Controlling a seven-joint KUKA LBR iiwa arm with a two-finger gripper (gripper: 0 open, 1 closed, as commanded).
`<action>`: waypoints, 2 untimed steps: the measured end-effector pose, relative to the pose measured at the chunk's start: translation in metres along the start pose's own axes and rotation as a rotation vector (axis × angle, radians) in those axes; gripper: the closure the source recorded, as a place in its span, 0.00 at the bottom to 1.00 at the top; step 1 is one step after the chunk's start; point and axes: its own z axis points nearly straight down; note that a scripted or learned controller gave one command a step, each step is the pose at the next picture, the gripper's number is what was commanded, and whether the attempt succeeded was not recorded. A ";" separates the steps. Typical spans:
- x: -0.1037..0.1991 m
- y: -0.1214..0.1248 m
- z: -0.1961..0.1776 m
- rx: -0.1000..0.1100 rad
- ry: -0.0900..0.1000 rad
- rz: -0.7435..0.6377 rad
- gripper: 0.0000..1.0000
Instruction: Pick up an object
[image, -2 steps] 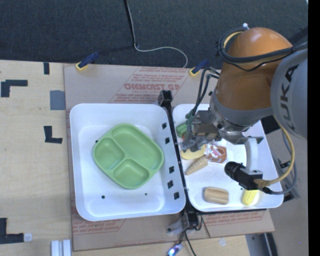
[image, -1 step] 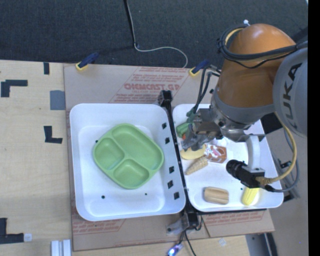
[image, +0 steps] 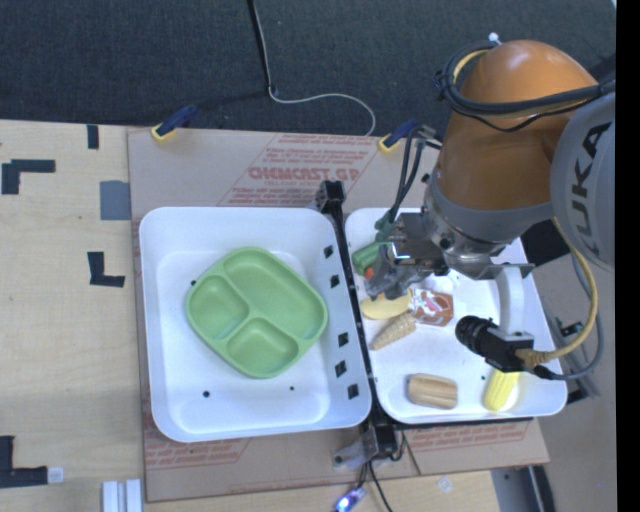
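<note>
Several small toy foods sit in the right bin (image: 452, 352), any of which counts as the object. Nearest the gripper (image: 392, 268) is a pale yellow piece (image: 381, 308) lying by the bin's left wall. A tan ribbed cone (image: 394, 329) touches it on the near side and a red-and-white packet (image: 434, 306) is just beside it. A green piece (image: 364, 256) with an orange bit is tucked against the same wall, partly under the tool.

Gripper hangs low over that cluster at the left edge of the right bin. You cannot tell whether it is open or closed, since the wrist hardware covers the tip. Nothing is visibly held, so treat the pick as not yet made.

To do it well:
- Aim for one item, not the gap between yellow piece and cone. They are packed close, so a centred close likely nudges both.
- Watch the wall, where there is little room to straddle anything pressed to it.
- Easier targets look to be the tan roll (image: 431, 390) and yellow corn (image: 501, 390) near the front rim. Both are well apart from the clutter with bare floor around them.

The arm (image: 510, 120) comes in from the right. The left bin (image: 170, 300) holds a green divided plate (image: 256, 312), flat and wide, probably a poor grasp.
</note>
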 end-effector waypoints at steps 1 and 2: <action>0.033 -0.003 -0.042 -0.022 0.009 0.001 1.00; 0.027 -0.003 -0.048 -0.019 0.007 0.005 1.00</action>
